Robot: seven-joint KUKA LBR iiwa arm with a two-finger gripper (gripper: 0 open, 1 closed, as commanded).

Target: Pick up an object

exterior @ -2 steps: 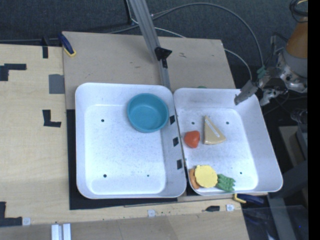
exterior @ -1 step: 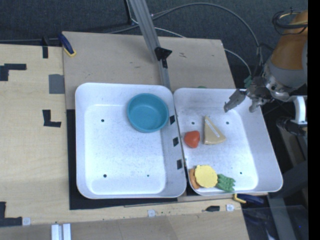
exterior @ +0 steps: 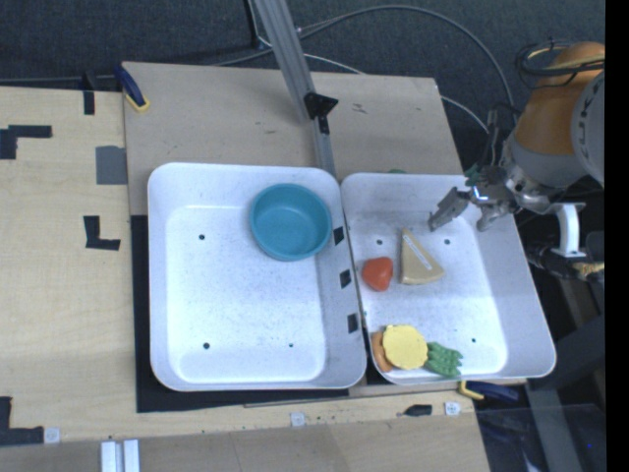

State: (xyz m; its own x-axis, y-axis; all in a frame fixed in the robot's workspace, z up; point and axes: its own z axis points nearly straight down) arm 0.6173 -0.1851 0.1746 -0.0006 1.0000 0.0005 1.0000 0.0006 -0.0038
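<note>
In the right bin (exterior: 491,293) lie a tan wedge of sandwich (exterior: 420,262), a small red tomato (exterior: 377,273) to its left, and a yellow round piece (exterior: 404,346) with a green leafy piece (exterior: 443,360) at the front edge. A blue bowl (exterior: 290,221) sits at the back of the left bin (exterior: 197,293). My gripper (exterior: 468,211) hangs over the right bin's back right part, above and to the right of the sandwich wedge. Its fingers are spread apart with nothing between them.
A grey metal pole (exterior: 290,57) slants down from the top to the gap between the bins. Cables run across the dark floor behind the bench. The arm's orange band (exterior: 560,87) is at the right edge.
</note>
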